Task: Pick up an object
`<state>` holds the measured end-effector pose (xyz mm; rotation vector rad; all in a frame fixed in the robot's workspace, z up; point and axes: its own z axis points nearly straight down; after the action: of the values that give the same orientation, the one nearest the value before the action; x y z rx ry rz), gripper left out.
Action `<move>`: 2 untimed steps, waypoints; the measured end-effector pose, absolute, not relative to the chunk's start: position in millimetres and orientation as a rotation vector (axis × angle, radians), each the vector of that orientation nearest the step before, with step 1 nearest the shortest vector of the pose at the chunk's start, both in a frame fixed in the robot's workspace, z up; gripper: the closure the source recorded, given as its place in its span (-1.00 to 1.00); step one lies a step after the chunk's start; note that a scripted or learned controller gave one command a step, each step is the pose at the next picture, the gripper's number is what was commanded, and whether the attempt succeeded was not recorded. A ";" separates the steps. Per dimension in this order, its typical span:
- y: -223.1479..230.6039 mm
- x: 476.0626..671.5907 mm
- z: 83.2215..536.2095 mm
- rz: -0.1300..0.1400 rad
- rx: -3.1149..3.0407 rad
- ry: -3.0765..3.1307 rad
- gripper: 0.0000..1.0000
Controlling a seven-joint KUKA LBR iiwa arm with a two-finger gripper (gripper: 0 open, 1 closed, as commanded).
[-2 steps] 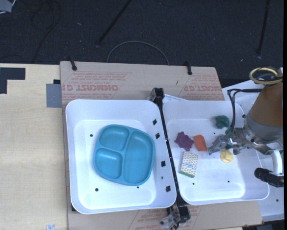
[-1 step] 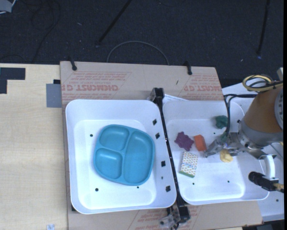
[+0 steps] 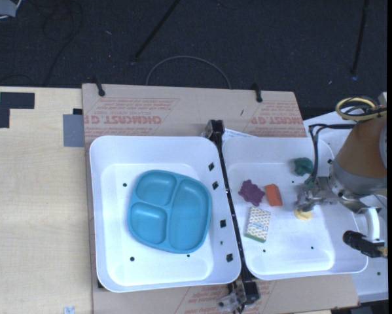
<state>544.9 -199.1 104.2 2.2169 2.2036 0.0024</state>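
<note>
We are hovering our gripper (image 3: 305,205) over a yellow piece (image 3: 303,213) in the right bin (image 3: 287,267). We cannot tell its state. An orange block (image 3: 273,194) is sitting left of that piece

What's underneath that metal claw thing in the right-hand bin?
A small yellow object lies directly under the gripper, on the right bin's floor. The gripper covers part of it, so its shape and whether it is touched cannot be told.

One fixed camera looks down slantwise from above on both bins (image 3: 110,156), fairly far off
</note>
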 end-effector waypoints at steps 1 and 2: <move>-200.1 543.5 146.5 0.001 2.223 2.219 1.00; -196.1 548.7 190.9 0.002 2.218 2.222 1.00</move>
<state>548.7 -196.1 190.9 2.2181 2.2221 0.0021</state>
